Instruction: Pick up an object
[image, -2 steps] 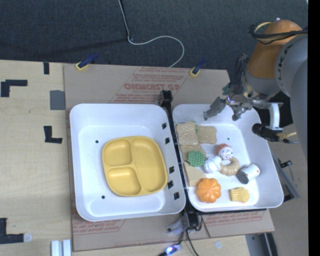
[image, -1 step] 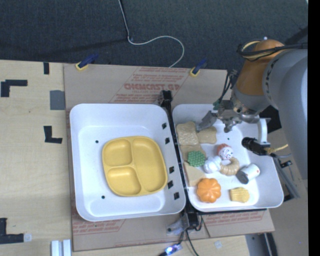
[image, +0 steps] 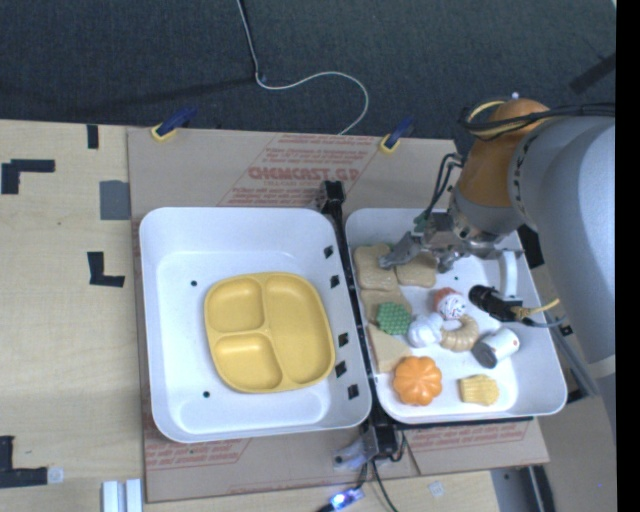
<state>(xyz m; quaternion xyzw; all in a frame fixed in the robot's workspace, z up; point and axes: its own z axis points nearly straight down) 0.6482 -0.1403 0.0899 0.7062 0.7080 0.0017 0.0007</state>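
1. Camera view: the right bin (image: 540, 385) holds small toys: an orange pumpkin (image: 417, 380), a green bumpy piece (image: 394, 318), a yellow block (image: 479, 389) and a white-and-red ball (image: 451, 303).
2. The gripper (image: 425, 247) hangs low over a flat tan piece (image: 392, 271) at the bin's back (near the middle wall).
3. Its grip can't be made out.
4. The left bin (image: 170, 300) holds a yellow tray (image: 268, 331).

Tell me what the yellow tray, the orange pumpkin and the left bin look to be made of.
Yellow tray: likely moulded plastic, matt, one even colour with soft rounded dividers between three compartments.
Pumpkin: probably plastic or rubber toy, smooth ribbed lobes, uniform orange; cannot tell which.
Left bin: seemingly rigid white plastic, slightly glossy, with rounded corners and a smooth thin rim.
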